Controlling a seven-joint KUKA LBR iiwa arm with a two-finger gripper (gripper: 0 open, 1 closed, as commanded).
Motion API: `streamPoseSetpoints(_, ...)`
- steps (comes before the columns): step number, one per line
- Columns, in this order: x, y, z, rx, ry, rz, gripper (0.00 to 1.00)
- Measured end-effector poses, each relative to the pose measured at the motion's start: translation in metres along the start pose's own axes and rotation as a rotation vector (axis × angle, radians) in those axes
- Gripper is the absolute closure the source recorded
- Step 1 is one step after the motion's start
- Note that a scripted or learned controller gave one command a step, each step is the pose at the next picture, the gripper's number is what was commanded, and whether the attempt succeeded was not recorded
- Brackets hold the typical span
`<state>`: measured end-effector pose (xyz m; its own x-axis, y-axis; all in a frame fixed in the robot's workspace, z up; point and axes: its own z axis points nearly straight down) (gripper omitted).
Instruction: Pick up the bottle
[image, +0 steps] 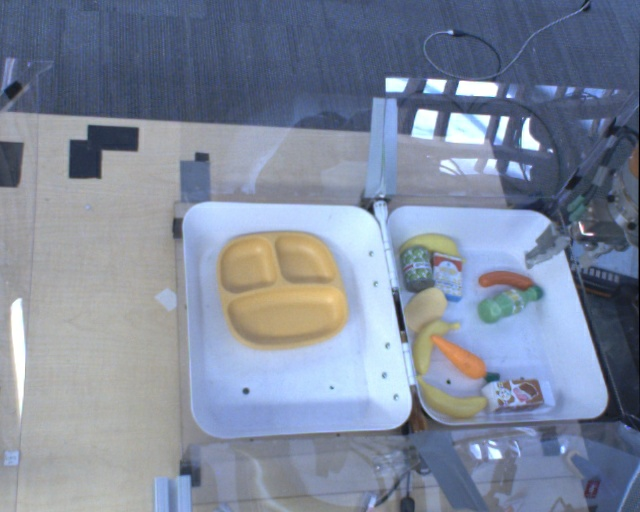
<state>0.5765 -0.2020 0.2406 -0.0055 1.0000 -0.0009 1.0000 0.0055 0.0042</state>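
The bottle (508, 304) is small and green and lies on its side in the right part of the right bin (560, 375), just below a red sausage (505, 279). My gripper (545, 247) hangs over the bin's upper right corner, up and to the right of the bottle and apart from it. Nothing shows in its grasp.
The right bin also holds a green can (416, 267), a small carton (448, 275), bananas (428, 318), a carrot (460, 357) and a brown drink carton (517, 394). In the left bin (290, 390) lies a yellow divided plate (283, 288). A metal post (380, 150) stands behind the bins.
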Motion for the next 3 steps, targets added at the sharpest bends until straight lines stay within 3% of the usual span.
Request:
streamPoseSetpoints(1, 0.021, 0.006, 0.139, 0.002, 0.001, 0.217, 0.0)
streamPoseSetpoints(2, 0.048, -0.004, 0.151, -0.007, -0.001, 0.185, 0.0)
streamPoseSetpoints(3, 0.049, -0.002, 0.14, -0.012, 0.0, 0.184, 1.0)
